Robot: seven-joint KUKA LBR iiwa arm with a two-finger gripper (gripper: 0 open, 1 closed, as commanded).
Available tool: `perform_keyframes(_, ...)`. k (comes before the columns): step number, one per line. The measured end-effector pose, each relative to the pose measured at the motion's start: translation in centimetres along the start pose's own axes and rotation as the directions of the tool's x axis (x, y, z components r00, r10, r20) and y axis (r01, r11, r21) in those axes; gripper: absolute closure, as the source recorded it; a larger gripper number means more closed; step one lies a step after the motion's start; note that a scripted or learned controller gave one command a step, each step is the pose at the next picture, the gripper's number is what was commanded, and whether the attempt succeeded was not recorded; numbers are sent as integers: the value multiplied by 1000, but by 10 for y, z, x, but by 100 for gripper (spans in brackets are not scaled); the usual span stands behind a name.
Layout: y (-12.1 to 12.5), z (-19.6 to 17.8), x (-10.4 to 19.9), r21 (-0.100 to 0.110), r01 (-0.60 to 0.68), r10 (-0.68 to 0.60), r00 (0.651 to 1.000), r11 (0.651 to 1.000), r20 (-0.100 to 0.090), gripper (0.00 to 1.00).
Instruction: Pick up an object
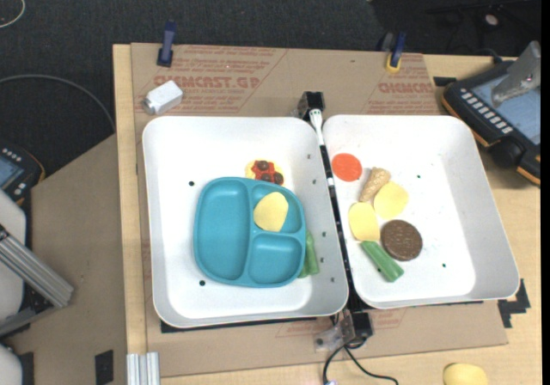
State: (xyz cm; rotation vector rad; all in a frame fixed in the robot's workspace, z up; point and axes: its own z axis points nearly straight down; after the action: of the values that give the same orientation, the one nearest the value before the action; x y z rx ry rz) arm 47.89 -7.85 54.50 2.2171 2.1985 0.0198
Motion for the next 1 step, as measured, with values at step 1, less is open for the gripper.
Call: perform_keyframes(1, 10, 257, 78, 41, 12, -12, 1000, 999, -6, 0)
